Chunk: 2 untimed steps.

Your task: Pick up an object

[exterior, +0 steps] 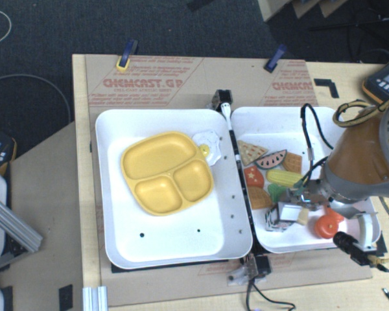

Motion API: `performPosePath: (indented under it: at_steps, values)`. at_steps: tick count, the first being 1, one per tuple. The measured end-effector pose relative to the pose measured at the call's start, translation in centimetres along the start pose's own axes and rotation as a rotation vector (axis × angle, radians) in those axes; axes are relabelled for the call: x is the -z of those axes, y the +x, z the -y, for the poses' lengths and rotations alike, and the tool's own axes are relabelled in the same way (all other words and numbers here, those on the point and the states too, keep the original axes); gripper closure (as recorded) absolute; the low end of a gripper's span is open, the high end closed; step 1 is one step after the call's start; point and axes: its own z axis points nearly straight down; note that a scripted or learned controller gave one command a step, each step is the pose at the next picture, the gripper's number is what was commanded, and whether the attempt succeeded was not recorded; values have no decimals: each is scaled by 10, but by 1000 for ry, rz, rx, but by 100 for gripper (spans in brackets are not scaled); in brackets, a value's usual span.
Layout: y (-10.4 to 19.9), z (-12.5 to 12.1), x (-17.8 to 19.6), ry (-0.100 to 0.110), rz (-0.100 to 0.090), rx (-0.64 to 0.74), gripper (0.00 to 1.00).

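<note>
The right bin [272, 114] holds several toy foods: a triangular cracker [249, 152], a watermelon slice [272, 159], a red strawberry-like piece [253, 176], a yellow corn cob [281, 177], a green piece [277, 190], a brown bread piece [259, 200] and an orange tomato [325, 225]. My gripper [277, 218] is low in that bin's front left part. It sits just in front of the bread and green piece, left of the tomato. The arm's wrist covers part of the bin behind it.
The left bin [107, 173] carries a yellow three-compartment plate [167, 172] and a toy fried egg [206, 146] at the plate's far right. A divider rail [236, 173] runs between the bins. A black cable [309, 131] loops over the right bin.
</note>
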Motion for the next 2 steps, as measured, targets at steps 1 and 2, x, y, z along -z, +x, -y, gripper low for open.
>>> performPosePath:
  at_steps: [1,2]
  values:
    - [-1,-1,13,-7,3,-2,100]
    - [1,-4,56,-12,5,2,100]
